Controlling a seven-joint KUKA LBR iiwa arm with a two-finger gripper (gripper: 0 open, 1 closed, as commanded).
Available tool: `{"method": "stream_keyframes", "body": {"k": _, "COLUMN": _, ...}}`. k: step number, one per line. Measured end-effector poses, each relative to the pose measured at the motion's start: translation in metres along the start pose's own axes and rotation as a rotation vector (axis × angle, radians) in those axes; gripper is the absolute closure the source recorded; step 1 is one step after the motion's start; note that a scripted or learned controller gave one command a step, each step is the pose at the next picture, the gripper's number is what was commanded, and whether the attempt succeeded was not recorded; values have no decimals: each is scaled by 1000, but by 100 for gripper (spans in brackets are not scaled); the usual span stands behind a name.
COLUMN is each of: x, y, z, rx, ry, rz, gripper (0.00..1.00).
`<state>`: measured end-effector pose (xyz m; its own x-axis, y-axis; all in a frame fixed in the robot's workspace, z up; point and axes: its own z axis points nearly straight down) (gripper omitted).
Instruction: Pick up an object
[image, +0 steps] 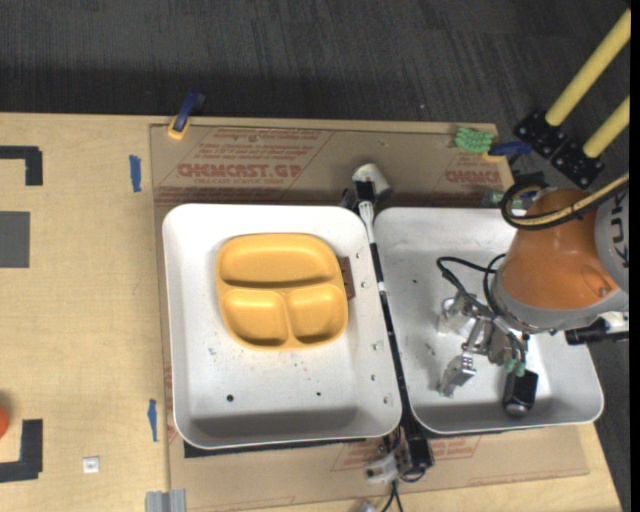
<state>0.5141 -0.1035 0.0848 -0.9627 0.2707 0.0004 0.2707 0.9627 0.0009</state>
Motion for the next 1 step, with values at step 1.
{"method": "stream_keyframes", "body": {"k": 1, "x": 26, "y": -33, "z": 0, "rx": 1, "ry": -2, "rz": -360, "gripper": 0}}
